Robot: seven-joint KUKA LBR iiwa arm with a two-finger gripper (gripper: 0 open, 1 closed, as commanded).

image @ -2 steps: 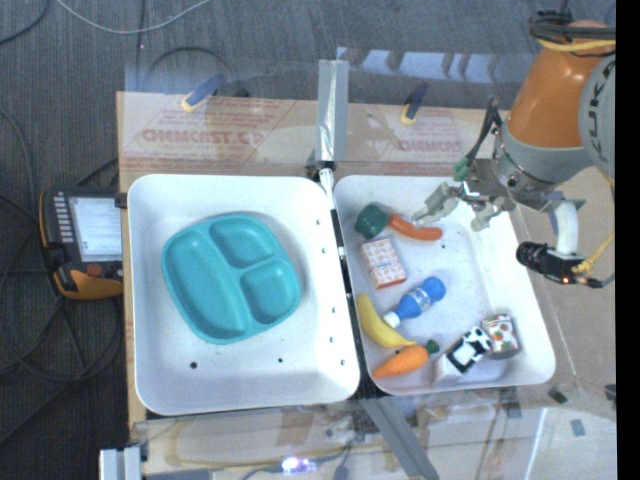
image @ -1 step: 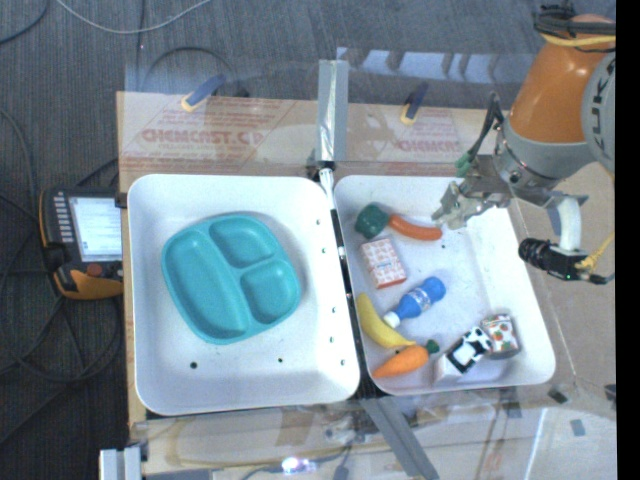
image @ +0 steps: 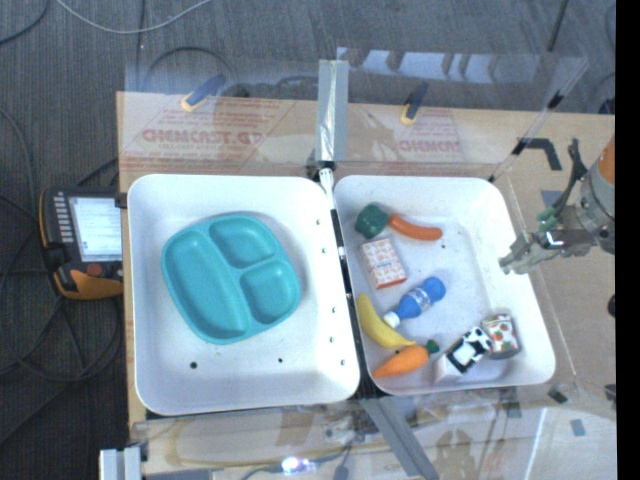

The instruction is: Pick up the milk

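Note:
The milk point(image: 465, 351) is a small carton with black and white cow patches. It lies on its side in the near right corner of the right bin point(image: 470, 196). My gripper point(image: 524, 255) hangs over that bin's right rim, about halfway along it. It is well above and behind the milk, apart from it, and nothing shows in it.
Also in the right bin are a small patterned can point(image: 500, 334) touching the milk, a carrot point(image: 402, 360), a banana point(image: 378, 323), a blue bottle point(image: 417, 300), a pinkish box point(image: 384, 263), a green piece point(image: 372, 220) and an orange pepper point(image: 416, 230). The left bin holds a teal divided plate point(image: 232, 276).

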